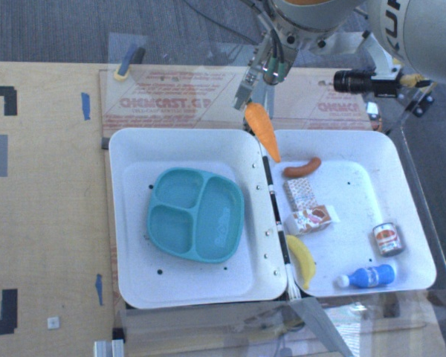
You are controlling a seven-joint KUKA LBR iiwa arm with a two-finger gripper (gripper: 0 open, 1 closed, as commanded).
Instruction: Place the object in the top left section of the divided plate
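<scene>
Fingers (247, 95) grasp one carrot (263, 131) at its top. Below them: two white bins (126, 199), one divided plate (197, 214), one sausage (302, 168), on a wooden bench (44, 199).

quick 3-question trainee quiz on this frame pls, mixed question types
1. True or false: the carrot lies flat in the divided plate.
2. Which bin holds the sausage? A) left bin B) right bin
3. Fill in: beside the water bottle, near the right bin's right wall, sits a small ____.

Key
1. False: it hangs from the gripper, over the seam between the bins.
2. B
3. Can
</scene>
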